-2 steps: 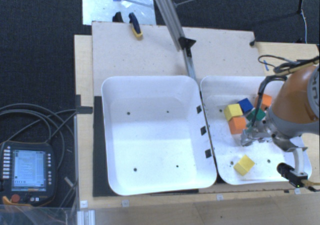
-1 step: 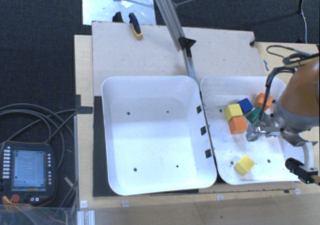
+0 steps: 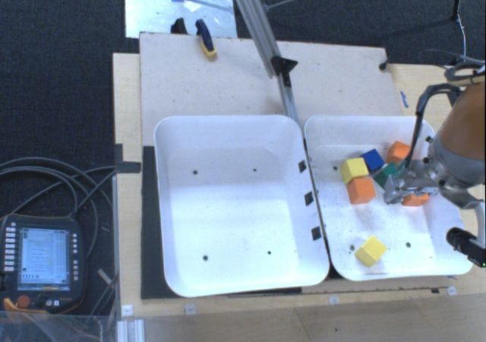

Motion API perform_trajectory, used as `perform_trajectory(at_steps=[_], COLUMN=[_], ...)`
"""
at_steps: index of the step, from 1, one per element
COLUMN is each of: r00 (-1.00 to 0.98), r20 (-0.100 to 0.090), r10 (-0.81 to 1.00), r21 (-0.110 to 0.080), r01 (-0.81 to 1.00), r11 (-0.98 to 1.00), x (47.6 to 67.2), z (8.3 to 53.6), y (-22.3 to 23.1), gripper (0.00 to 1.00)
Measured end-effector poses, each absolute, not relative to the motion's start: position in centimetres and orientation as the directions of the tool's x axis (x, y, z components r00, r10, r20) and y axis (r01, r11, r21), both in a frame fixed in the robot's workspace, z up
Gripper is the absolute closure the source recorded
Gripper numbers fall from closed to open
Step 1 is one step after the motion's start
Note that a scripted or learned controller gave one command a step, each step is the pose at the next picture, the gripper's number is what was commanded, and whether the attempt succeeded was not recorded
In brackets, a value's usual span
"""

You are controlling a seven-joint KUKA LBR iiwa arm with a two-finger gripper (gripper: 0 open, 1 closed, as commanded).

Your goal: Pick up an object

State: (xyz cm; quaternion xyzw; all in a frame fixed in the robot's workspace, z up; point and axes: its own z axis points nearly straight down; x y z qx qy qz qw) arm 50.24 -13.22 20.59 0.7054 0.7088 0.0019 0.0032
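The right bin (image 3: pixel 345 264) holds several foam blocks. A yellow block (image 3: pixel 354 169), a blue block (image 3: pixel 372 159), an orange block (image 3: pixel 398 152) and a green block (image 3: pixel 388 172) cluster near its back. A larger orange block (image 3: pixel 361 190) lies just in front of them, and a second yellow block (image 3: pixel 370 250) sits alone near the front. My gripper (image 3: pixel 401 193) is low in the right part of this bin, right of the larger orange block. A small orange piece (image 3: pixel 416 199) shows right against its tip, partly hidden by it.
The left bin (image 3: pixel 171 181) stands beside the right one, with a dark divider between them. A slanted metal rod (image 3: pixel 254 17) crosses the back of the bench. A teach pendant (image 3: pixel 42 261) and its cables lie at the far left.
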Motion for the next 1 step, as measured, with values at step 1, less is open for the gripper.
perform_trajectory(at_steps=[1], r00=[-0.005], r20=[-0.002], r10=[1.0], r21=[0.009], r01=[1.0], r11=[0.005], x=[50.46], z=[26.01], y=[-13.28], gripper=[1.0])
